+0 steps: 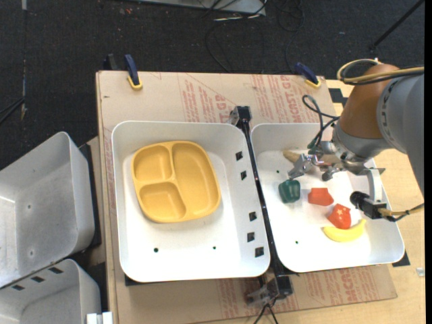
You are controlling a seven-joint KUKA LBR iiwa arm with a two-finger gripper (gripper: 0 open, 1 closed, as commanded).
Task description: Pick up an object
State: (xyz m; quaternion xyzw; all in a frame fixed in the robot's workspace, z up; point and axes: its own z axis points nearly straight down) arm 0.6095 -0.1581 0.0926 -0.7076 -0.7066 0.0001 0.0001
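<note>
The gripper [305, 165] hangs low over the right bin [283, 262], just above and to the right of the green pepper [289, 190]. Whether it is parted or clenched I cannot tell from here. Nothing appears caught in it, so the pick looks not yet made.

Taking the green pepper as the marker: an orange block [320, 196] lies just to its right, a red piece [339, 215] farther right and nearer the front, and a yellow banana [345, 231] beyond that by the front rim. The pepper sits closest to the tool, so I'd guess it is the target (though the block is hardly farther).

The yellow divided plate [177, 181] rests well to the pepper's left, in the left bin [128, 248].
</note>
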